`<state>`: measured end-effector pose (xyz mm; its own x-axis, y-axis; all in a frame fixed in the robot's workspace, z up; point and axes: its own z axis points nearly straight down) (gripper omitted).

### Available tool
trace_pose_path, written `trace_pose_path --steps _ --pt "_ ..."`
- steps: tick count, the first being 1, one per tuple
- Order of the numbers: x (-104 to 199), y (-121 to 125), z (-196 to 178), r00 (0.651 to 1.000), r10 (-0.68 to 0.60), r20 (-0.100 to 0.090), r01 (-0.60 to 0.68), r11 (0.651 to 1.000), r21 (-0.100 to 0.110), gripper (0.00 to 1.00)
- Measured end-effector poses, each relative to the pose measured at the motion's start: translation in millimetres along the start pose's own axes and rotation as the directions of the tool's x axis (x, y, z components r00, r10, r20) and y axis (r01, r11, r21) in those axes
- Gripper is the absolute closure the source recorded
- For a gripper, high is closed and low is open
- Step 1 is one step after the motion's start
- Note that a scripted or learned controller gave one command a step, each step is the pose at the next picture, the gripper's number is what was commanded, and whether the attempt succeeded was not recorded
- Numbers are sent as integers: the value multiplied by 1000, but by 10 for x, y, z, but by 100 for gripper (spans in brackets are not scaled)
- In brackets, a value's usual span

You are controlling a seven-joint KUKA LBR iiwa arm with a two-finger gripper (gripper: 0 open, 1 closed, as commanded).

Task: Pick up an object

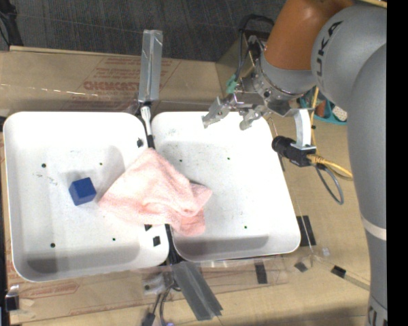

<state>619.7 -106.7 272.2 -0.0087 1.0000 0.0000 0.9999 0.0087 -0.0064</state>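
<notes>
A small blue cube (82,190) lies in the left bin (27,148), left of centre. A pink cloth (156,194) is draped over the divide between the two bins, partly in each. My gripper (230,116) hangs above the far edge of the right bin (258,182), well clear of the cloth and the cube. Its two fingers (211,118) are spread apart with nothing between them.
A grey upright post (150,66) stands behind the gap between the bins. Cardboard (68,80) lines the bench behind the left bin. Cables and a black fitting (292,149) hang at the right bin's right edge. Tape strips lie in front.
</notes>
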Motion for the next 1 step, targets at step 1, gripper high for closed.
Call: trace_pose_path --steps 1 --pt "134 -85 1302 998 -64 0 64 998 1 0"
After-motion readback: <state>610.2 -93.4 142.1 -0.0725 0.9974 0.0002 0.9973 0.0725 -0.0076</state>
